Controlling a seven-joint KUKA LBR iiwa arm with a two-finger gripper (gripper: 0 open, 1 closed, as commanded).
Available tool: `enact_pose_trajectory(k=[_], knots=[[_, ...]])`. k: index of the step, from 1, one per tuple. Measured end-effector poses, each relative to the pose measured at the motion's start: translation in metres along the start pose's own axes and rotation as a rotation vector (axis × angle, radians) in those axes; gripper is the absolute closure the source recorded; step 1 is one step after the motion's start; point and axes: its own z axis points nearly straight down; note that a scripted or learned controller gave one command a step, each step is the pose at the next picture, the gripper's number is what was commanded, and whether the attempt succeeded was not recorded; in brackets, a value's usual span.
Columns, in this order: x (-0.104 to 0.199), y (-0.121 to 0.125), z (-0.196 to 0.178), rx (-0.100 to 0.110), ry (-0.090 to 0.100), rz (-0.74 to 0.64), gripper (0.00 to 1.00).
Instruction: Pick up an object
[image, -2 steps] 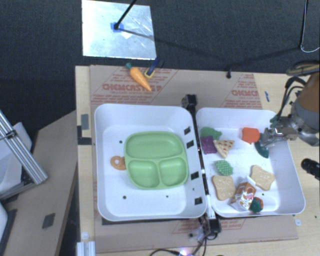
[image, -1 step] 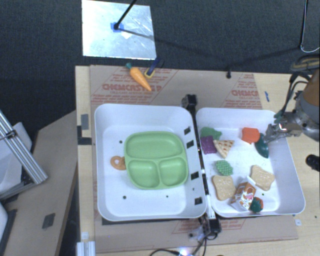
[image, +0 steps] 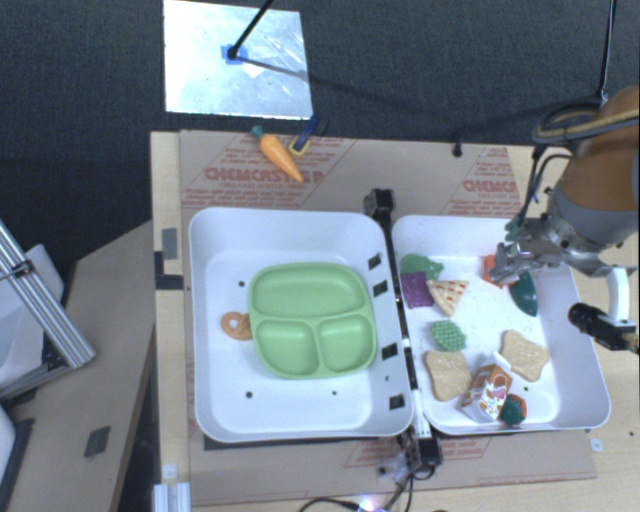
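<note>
The right bin holds several toy foods: a green leafy piece, a purple piece, a pizza-like wedge, a green round piece, two toast slices and a small printed carton. My gripper hangs over the bin's far right part. A dark teal object sits just below it and a red piece just to its left. I cannot tell whether either is held.
The left bin carries a green divided plate and a small orange ring. A toy carrot lies on the cardboard behind the bins. A black divider separates the bins. A black clamp juts in at the right.
</note>
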Motion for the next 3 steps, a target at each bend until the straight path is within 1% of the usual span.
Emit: enact_pose_trajectory(k=[1, 2, 3], knots=[[0.047, 0.009, -0.009, -0.001, -0.001, -0.001, 1.00], [0.102, 0.028, -0.019, -0.002, 0.000, -0.001, 1.00], [0.155, 0.043, -0.004, 0.000, 0.000, -0.001, 1.00]])
